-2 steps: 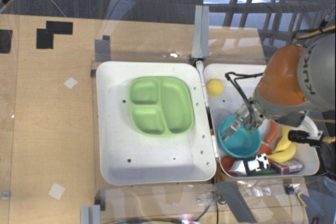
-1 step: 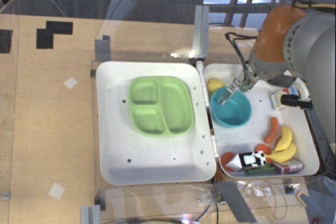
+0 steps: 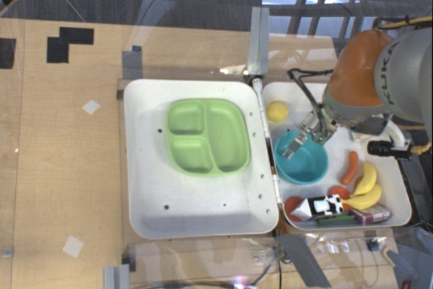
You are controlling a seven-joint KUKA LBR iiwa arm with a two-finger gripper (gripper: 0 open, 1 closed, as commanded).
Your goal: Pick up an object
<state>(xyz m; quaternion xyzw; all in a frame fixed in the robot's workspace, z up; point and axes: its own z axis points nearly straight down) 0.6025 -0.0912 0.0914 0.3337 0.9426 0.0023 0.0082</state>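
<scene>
Nearest the lens, a black-and-white toy (image 3: 326, 205) and a small purple box (image 3: 371, 215) are seen at the near edge of the right bin (image 3: 403, 210), just below the teal bowl (image 3: 302, 160). A banana (image 3: 366, 187) and an orange sausage-like piece (image 3: 349, 168) are found to the bowl's right, a yellow ball (image 3: 276, 111) beyond its upper left. The gripper (image 3: 298, 143) is placed at the bowl's rim; the fingers' spread cannot be told. A green divided plate (image 3: 206, 136) is seen in the left bin (image 3: 145, 213), left of the bowl.

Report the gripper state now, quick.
Gripper: over the blue bowl in the right bin, at its rim; open or closed cannot be told.
</scene>
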